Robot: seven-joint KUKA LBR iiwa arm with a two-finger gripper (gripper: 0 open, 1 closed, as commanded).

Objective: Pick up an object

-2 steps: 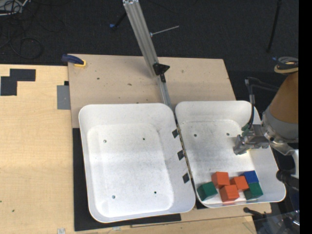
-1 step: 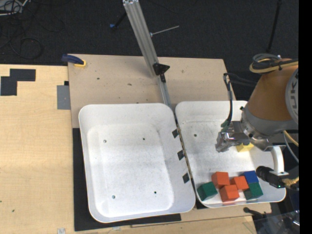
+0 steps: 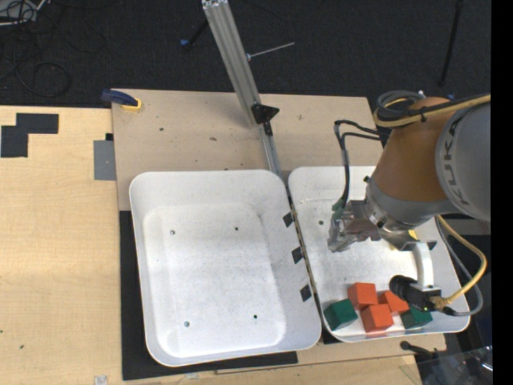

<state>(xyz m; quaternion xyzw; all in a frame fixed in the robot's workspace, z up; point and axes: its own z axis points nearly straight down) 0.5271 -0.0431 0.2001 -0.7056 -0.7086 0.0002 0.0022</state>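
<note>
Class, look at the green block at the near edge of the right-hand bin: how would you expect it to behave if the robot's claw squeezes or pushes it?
The green block has flat faces and square edges, so it would probably slide rather than roll. It looks solid, so likely stiff under a squeeze. An orange block sits right beside it and may get nudged along.

Two shallow white bins sit side by side on a light wooden desk (image 3: 56, 215): the left bin (image 3: 212, 267) and the right bin (image 3: 321, 187), joined along their shared edge by three small black clips (image 3: 295, 253). An aluminium rail (image 3: 232, 50) slants from the dark floor (image 3: 104, 30) at the top down to a black bracket (image 3: 263, 114) near the desk's far edge, above the gap between the bins. A blue and yellow clamp (image 3: 122, 99) rests at the desk's far left corner, with black and grey patches (image 3: 30, 129) on the surface further left.
</note>
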